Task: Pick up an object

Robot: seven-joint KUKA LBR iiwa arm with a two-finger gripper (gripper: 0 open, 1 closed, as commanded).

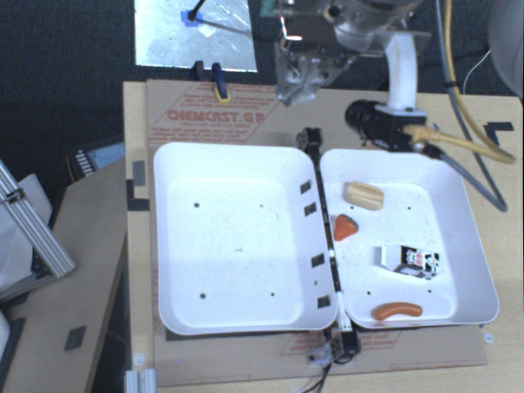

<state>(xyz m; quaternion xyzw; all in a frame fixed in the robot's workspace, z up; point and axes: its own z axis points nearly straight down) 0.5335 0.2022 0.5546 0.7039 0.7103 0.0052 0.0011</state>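
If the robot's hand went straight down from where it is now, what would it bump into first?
Probably the brown board behind the bins, not a toy. The hand hangs above the bench's far edge, though depth is hard to judge.

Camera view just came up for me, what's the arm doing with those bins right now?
Nothing is picked yet. The gripper hangs above the bench's far edge, behind both bins. The right bin holds four things: a bread roll, an orange-red wedge, a small black-and-white carton and a sausage. All lie untouched.
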